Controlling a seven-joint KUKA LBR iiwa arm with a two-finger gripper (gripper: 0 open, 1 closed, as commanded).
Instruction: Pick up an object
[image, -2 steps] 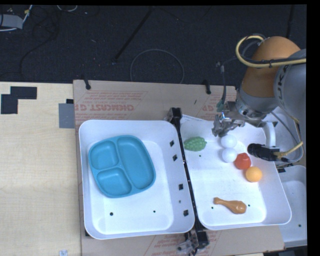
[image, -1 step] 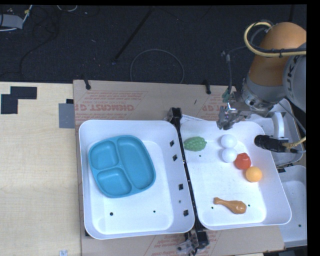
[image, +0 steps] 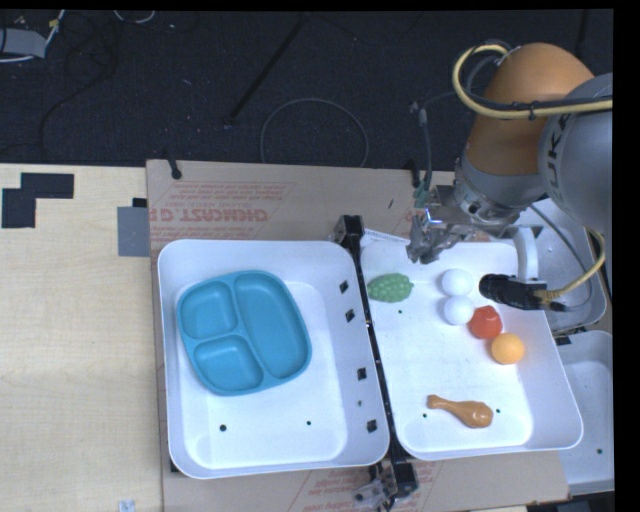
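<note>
1. Camera view: our gripper (image: 428, 246) hovers over the right bin's (image: 560, 400) far edge; whether it is open, we cannot tell.
2. Nothing is picked yet; the green object (image: 390, 288) lies nearest, so we judge a descent comes next.

Both white bins (image: 255, 440) look like smooth plastic, slightly glossy. Blue divided tray (image: 243, 331) is matt plastic. Cardboard sheet (image: 250, 200) under them is plain and printed; surface (image: 70, 340) is pale wood-look.
</note>
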